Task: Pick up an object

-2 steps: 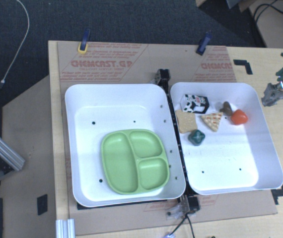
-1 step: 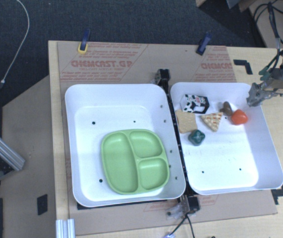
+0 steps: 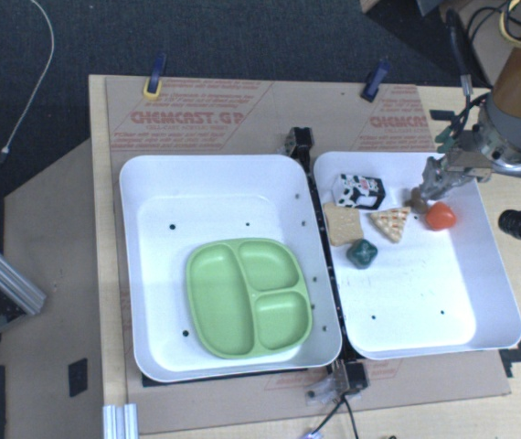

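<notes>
I have the end effector [image 3: 428,193] low in the right bin [image 3: 480,318], near its far wall, and from this slant I cannot tell its state. Just to its right, almost touching, lies a red ball [image 3: 441,216], the likeliest target. Just to its left sits a tan waffle wedge [image 3: 391,222]; further left come a tan square piece [image 3: 341,224], a black-and-white cow-print item [image 3: 359,190] and a dark green lump [image 3: 363,253]. They crowd together, so a clean descent looks hard. Well to the left, the other bin [image 3: 151,199] carries a green divided plate [image 3: 247,295].
</notes>
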Available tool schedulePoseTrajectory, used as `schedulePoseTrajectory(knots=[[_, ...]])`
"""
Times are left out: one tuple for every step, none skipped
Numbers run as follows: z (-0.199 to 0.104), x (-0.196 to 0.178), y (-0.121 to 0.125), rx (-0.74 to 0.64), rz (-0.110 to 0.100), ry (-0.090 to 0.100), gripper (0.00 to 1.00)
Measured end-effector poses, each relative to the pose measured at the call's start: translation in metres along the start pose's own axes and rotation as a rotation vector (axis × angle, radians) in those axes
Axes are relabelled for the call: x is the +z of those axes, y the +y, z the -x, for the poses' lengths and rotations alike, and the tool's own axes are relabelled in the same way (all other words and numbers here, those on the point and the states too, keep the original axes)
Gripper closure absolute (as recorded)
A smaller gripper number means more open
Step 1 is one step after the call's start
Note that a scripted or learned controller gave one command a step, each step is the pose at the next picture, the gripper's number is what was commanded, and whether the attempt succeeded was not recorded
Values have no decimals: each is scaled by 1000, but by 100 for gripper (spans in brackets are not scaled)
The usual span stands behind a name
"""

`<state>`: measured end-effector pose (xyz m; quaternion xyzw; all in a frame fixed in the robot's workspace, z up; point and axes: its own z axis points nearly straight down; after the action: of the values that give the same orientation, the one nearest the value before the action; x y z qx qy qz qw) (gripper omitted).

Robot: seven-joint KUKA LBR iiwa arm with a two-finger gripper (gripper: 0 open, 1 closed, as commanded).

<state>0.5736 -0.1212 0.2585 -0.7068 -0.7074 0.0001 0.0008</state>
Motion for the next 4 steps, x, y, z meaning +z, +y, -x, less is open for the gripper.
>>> schedulePoseTrajectory(knots=[[-45, 8, 9, -4, -1, 1, 100], [-92, 18, 3, -4, -2, 1, 100], [-149, 17, -3, -6, -1, 2, 100], [-204, 14, 0, -6, 2, 2, 100]])
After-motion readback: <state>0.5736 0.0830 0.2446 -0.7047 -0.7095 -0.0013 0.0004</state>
